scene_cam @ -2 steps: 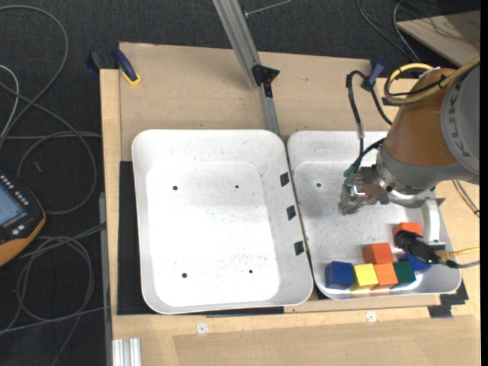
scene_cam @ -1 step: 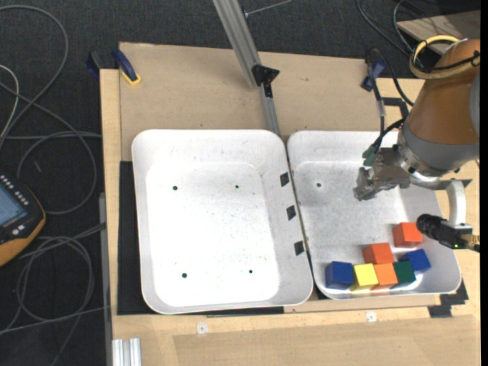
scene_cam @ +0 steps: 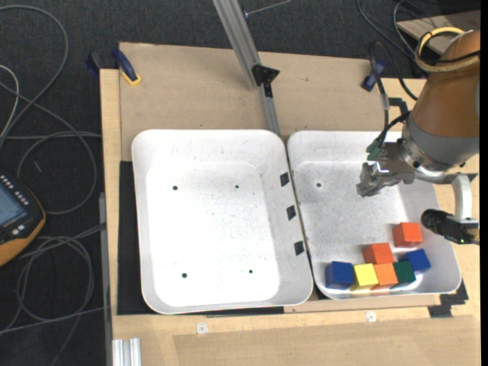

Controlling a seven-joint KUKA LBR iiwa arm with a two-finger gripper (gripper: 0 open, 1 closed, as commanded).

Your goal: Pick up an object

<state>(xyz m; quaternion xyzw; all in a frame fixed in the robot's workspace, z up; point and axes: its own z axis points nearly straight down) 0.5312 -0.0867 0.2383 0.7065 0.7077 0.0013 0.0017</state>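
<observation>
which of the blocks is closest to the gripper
The lone orange block, set apart above the cluster near the right bin's right wall. The others sit lower, farther from the gripper.

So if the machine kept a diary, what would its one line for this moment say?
task: pick up object | gripper: above right bin | blocks: clustered at near edge, untouched | status: nothing held
</observation>
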